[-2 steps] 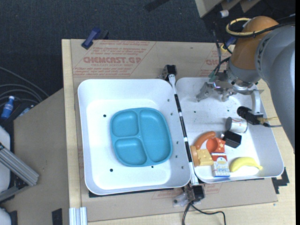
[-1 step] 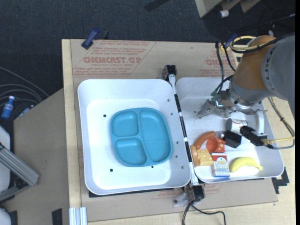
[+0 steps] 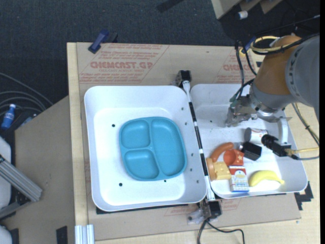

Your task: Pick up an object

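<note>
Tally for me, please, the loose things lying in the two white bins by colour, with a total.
Blue: 1, the divided plate in the left bin
Orange: 1, the long toy
Red: 1, the toy
Yellow: 2, the banana and the block
Black: 1, the small block
Red, white and blue: 1, the small carton
Total: 7

A single fixed camera looks down at a slant from above the table (image 3: 76,136), far enough back to take in both white bins, the left bin (image 3: 96,151) and the right bin (image 3: 297,174), with dark floor beyond and the arm (image 3: 289,70) entering from the right.
</note>
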Available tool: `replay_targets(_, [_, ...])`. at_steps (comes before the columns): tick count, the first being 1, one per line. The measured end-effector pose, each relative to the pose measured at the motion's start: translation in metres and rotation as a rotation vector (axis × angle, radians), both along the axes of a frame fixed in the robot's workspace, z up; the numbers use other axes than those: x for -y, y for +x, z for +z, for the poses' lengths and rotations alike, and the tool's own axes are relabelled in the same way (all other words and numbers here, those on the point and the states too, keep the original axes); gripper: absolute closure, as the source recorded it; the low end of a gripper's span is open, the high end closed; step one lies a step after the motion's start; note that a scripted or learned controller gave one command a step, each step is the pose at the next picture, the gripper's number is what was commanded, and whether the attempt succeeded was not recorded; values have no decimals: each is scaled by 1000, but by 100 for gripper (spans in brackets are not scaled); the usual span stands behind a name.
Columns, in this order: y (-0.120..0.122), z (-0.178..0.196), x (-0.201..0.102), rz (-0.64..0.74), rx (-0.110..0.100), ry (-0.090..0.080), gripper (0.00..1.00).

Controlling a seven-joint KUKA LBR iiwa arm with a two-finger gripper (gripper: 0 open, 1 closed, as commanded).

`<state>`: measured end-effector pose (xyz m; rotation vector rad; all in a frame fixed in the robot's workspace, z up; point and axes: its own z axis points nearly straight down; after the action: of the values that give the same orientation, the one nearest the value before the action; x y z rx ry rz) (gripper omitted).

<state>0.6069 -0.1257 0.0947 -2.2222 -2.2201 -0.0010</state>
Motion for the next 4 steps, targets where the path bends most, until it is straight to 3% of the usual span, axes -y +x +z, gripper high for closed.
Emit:
replay_targets(1, [0,0,0,0,0,0,0])
replay_targets(2, [60,-10,-5,2,0,-1,0])
replay_targets(3, [61,1,-5,3,2,-2,100])
replay_targets(4, [60,1,-5,3,2,-3,0])
